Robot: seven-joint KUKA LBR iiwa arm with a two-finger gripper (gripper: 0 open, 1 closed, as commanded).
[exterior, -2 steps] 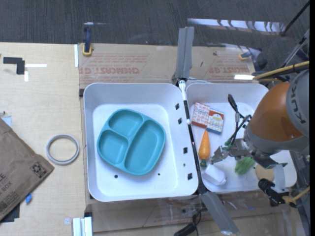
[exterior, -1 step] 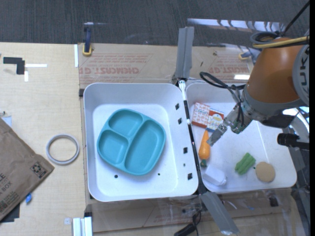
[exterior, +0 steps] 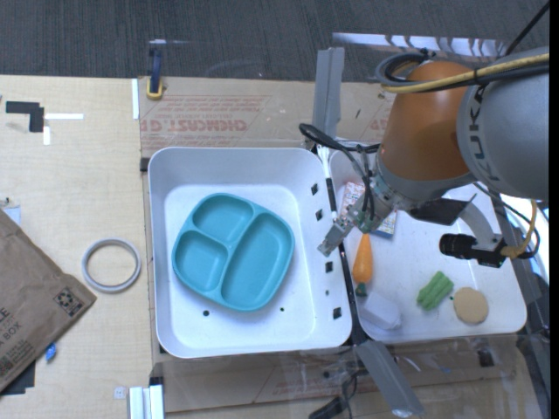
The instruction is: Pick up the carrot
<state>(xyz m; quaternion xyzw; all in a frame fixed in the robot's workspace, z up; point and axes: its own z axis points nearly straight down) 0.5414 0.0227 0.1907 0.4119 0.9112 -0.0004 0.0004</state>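
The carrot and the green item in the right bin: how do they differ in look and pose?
The carrot is orange and smooth, while the green item is green and ridged. The carrot lies nearly upright in the view, by the bin's left wall and just below the gripper; the green item lies slanted, further right, beside a tan round piece. Both rest on the right bin floor.

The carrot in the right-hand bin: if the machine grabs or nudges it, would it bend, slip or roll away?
The carrot looks like a smooth, solid toy, so it would probably stay stiff rather than bend. Its rounded, tapered shape suggests it could roll or pivot if nudged. Its glossy-looking surface might let it slip from a loose grip. It lies close to the bin wall, which may stop a roll.
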